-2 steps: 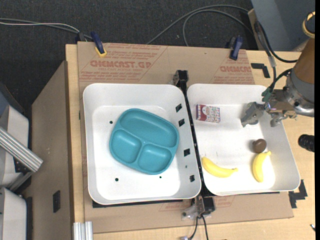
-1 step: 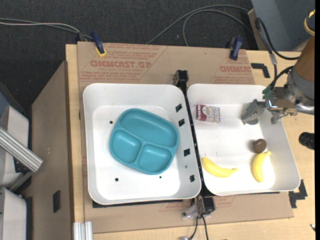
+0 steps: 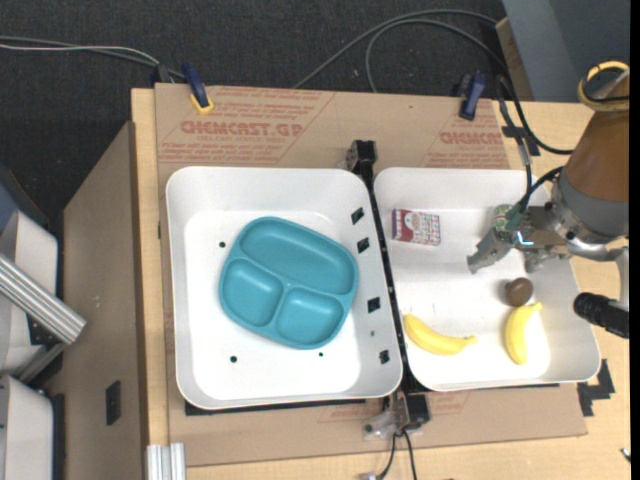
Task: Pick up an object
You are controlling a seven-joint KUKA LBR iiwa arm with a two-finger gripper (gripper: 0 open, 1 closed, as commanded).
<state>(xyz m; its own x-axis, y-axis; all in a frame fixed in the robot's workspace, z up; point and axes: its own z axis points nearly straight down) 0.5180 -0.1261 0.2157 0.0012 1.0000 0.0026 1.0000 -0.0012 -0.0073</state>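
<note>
From my remote station I counted two white bins, the left bin [image 3: 190, 268] and the right bin [image 3: 450, 183]. The left one held a single blue divided plate [image 3: 288, 281]. The right one held four things: two bananas, one small red-and-white carton [image 3: 416, 228], and one brown round object [image 3: 518, 291].

The first banana [image 3: 436, 336] lay at about six o'clock in the right bin, its long axis running from ten toward four o'clock. The second banana [image 3: 519, 332], at about four o'clock, ran nearly twelve to six.

The gripper [image 3: 500, 251] hung over the right bin's three o'clock side, just above the brown object. Its fingers looked parted, with nothing between them.
</note>
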